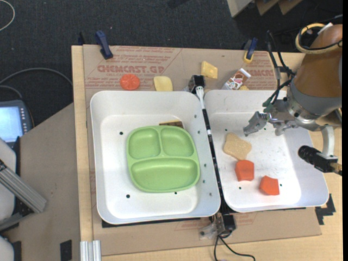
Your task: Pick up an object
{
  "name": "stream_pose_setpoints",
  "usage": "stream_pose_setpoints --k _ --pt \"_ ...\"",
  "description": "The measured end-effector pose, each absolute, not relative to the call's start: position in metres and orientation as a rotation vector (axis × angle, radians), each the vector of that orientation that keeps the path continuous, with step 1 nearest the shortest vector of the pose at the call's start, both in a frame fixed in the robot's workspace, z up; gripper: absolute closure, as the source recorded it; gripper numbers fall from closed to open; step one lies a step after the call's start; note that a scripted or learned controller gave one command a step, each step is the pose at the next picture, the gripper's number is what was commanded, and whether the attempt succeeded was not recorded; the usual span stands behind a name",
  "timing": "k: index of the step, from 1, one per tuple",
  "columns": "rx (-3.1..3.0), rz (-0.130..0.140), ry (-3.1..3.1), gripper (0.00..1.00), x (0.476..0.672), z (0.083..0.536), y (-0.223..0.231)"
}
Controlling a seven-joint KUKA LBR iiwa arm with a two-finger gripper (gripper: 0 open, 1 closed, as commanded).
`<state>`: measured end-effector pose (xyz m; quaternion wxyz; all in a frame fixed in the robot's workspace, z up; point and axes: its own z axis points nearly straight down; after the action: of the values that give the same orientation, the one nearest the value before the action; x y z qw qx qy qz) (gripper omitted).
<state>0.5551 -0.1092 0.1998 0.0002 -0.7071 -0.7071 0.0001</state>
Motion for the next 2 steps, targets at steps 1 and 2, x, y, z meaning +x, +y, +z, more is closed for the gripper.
stream_pose_setpoints --k 1,2 --pt "-2.216 0.009 -2.212 0.00 0.509 0.110 -0.101" --pt "-2.218 0.003 -2.218 0.00 0.496 0.083 -0.092"
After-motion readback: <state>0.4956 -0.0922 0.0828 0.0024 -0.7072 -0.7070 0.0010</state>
